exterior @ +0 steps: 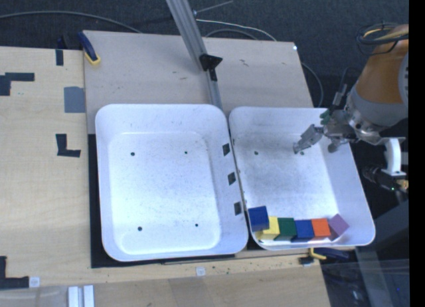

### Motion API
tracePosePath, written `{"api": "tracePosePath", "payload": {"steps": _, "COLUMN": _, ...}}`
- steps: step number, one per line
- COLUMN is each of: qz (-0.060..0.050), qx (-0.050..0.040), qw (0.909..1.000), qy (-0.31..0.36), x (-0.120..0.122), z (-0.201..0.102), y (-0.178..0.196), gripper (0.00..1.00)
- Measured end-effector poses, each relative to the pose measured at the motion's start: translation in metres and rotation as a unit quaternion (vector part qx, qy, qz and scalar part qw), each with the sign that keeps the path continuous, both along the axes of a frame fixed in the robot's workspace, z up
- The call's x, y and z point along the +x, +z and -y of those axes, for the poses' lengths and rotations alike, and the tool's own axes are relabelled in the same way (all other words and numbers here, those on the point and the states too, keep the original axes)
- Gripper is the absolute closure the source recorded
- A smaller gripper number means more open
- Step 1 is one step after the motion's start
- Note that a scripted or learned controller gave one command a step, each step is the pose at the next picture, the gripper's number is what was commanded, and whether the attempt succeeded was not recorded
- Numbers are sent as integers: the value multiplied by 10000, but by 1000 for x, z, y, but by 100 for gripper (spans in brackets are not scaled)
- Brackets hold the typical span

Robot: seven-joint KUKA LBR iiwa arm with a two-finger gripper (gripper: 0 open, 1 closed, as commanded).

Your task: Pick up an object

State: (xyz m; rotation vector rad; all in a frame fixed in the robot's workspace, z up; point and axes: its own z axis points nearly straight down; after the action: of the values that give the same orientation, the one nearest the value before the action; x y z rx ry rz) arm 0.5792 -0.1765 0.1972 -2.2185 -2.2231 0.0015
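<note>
Blocks, small coloured cubes in a row [295,227], are lying along the near wall of the right-hand shallow white bin [345,173] on the bench, blue and yellow at the left end, then green, blue, orange and purple. The tool [307,141] is hanging over the far half of that bin, well apart from them, carrying nothing; its spread I cannot tell. The row's long axis is running left to right, so the blocks are lying toward the camera from the tool.
</note>
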Motion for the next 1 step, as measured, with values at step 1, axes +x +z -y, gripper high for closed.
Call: {"api": "tracePosePath", "payload": {"steps": 1, "qz": 44, "qx": -6, "qw": 10000, "qy": 8, "x": -12, "z": -29, "y": 101, "gripper": 0}}
